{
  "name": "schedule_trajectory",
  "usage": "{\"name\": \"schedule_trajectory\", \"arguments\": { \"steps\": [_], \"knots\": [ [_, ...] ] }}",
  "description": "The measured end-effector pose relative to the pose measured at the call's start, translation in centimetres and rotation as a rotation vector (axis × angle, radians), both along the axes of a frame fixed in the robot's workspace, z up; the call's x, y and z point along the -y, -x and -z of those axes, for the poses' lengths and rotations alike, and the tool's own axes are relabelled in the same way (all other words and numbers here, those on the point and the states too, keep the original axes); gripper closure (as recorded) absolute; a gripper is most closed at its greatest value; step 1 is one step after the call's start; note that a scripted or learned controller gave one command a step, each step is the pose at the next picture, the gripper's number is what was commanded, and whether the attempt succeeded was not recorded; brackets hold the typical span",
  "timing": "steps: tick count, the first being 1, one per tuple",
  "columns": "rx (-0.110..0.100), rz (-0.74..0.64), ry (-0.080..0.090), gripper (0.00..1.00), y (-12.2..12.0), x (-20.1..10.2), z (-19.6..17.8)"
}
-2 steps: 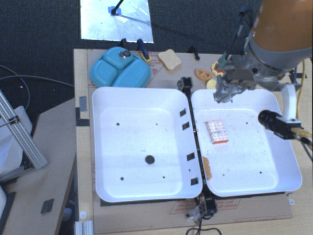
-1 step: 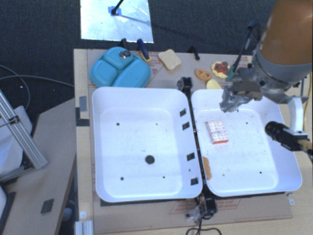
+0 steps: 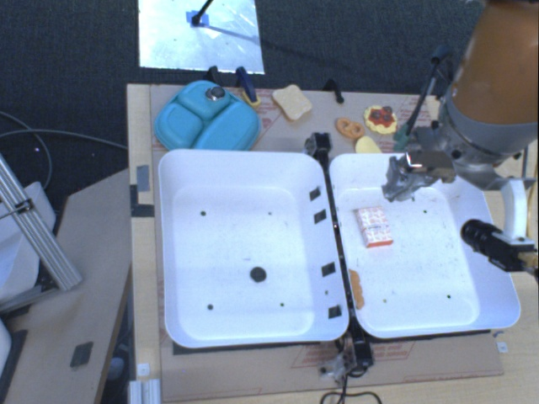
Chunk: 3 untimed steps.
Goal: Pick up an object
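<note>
A small white box with red print [image 3: 374, 226] lies flat in the right bin [image 3: 438, 310], left of its middle. A tan cookie-like piece [image 3: 356, 289] rests at that bin's left edge, against the divider. A small dark round object [image 3: 258, 273] sits in the left bin [image 3: 210, 167]. My gripper [image 3: 402, 181] hangs over the right bin's back part, up and to the right of the white box, with nothing visible between its fingers.
Behind the bins lie a blue sectioned plate [image 3: 207, 118], a toast slice [image 3: 291, 102], a pretzel [image 3: 349, 127], a small pizza toy [image 3: 381, 119] and a yellow piece [image 3: 367, 146]. A black fixture [image 3: 490, 244] juts over the right bin's right side.
</note>
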<state>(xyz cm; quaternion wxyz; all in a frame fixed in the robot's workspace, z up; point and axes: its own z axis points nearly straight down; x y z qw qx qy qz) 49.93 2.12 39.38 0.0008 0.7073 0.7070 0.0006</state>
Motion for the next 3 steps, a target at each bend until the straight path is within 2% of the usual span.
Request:
{"name": "schedule_trajectory", "arguments": {
  "steps": [1,2,3],
  "knots": [
    [0.0,-0.004,0.0,1.0,1.3,-0.9,0.4],
    [0.003,-0.008,-0.002,1.0,0.4,-5.6,-2.1],
    [0.015,-0.006,-0.004,1.0,1.3,-5.5,-13.8]
  ]
}}
